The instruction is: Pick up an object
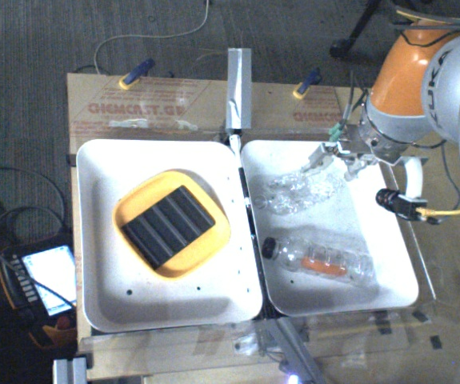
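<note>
Down in the right bin [390, 282] lay 2 clear plastic things — a crumpled clear piece [298, 190] near the top and a bottle [322, 261] with a dark cap lower down. Both looked light, thin and slippery. The bottle's round middle seemed the best place to grab. The gripper [335, 154] hung over the bin's top edge; I could not tell if it was wide or narrow.

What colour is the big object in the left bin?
Yellow object with a black ribbed top, seen clearly in the camera view.
</note>
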You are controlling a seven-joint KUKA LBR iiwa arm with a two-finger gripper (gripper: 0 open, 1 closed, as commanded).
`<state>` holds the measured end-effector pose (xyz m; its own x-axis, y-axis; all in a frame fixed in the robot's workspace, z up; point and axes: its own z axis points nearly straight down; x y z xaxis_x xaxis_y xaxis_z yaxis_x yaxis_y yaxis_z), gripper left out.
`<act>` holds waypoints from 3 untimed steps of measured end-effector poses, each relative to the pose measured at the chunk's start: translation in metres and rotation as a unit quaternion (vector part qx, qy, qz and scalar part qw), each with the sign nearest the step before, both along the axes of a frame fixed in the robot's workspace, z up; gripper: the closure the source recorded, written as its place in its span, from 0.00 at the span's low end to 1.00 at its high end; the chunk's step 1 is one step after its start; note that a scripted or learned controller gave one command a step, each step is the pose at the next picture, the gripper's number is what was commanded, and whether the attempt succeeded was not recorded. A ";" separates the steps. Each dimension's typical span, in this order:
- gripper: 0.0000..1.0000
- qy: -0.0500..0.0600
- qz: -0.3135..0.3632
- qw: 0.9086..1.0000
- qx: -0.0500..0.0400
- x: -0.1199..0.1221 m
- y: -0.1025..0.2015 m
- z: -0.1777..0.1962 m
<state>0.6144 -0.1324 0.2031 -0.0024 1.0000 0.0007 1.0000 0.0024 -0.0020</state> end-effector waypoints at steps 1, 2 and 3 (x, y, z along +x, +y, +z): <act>0.00 0.001 -0.086 0.996 0.001 -0.018 -0.016 -0.076; 0.00 0.000 -0.121 0.993 0.000 0.012 0.000 -0.065; 0.00 -0.001 -0.086 0.996 -0.002 -0.002 -0.061 -0.042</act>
